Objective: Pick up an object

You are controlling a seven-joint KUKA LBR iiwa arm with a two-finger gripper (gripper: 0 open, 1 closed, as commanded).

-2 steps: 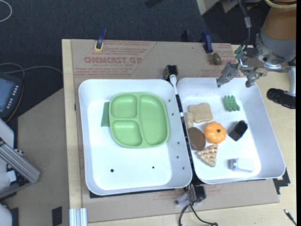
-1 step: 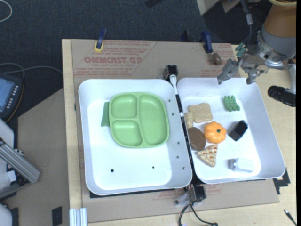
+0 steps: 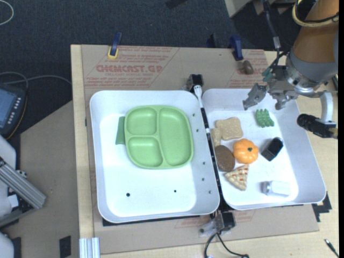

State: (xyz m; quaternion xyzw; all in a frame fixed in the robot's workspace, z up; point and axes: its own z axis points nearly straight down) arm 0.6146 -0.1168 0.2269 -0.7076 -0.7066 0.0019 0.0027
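The right bin (image 3: 306, 168) holds a slice of toast (image 3: 229, 128), an orange pumpkin (image 3: 246, 151), a brown oval cookie (image 3: 224, 157), a pizza wedge (image 3: 238, 177), a green ridged piece (image 3: 264, 117), a black block (image 3: 271, 148) and a small white-grey item (image 3: 275, 187). My gripper (image 3: 267, 98) hangs over the bin's far edge, just above and left of the green piece. Its two fingers are spread apart with nothing between them.
A green divided plate (image 3: 159, 136) lies in the left bin (image 3: 107, 171). A black divider with a clip (image 3: 195, 82) runs between the bins. Blue clamps (image 3: 236, 47) hold the cardboard at the back. The arm's body (image 3: 317, 42) looms at the upper right.
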